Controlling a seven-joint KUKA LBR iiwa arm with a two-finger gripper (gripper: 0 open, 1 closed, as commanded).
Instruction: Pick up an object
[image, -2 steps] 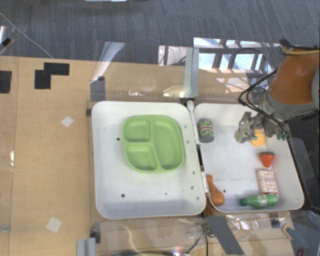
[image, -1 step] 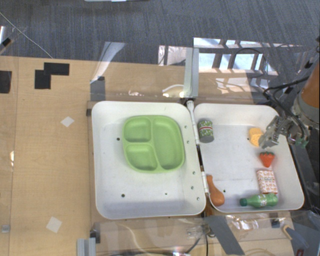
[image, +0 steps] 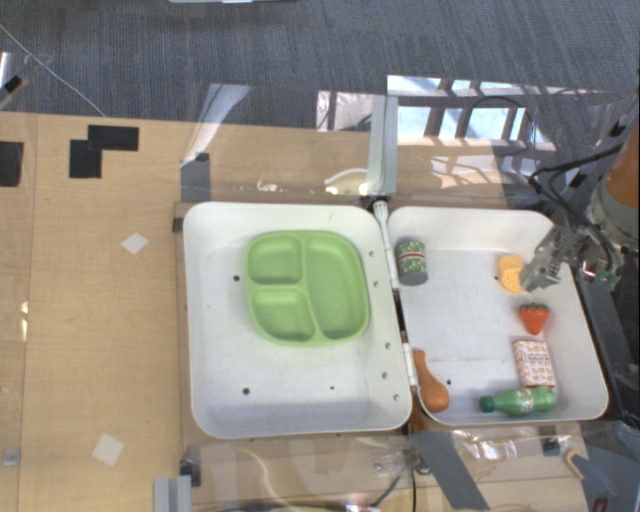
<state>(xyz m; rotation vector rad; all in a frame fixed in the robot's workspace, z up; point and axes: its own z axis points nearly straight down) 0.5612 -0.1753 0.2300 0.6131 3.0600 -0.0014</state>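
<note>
Grey metal claw (image: 543, 272) on a grey wrist, orange band above, black cables looping beside it.

Even, bright overhead light falls on the table (image: 90, 300), and both white bins (image: 290, 400) read clean without blown-out patches. Clear panels at the table's far edge (image: 470, 120) catch pale blue reflections. A soft shadow pools along the left bin's near wall. Focus is slightly soft throughout.
</note>
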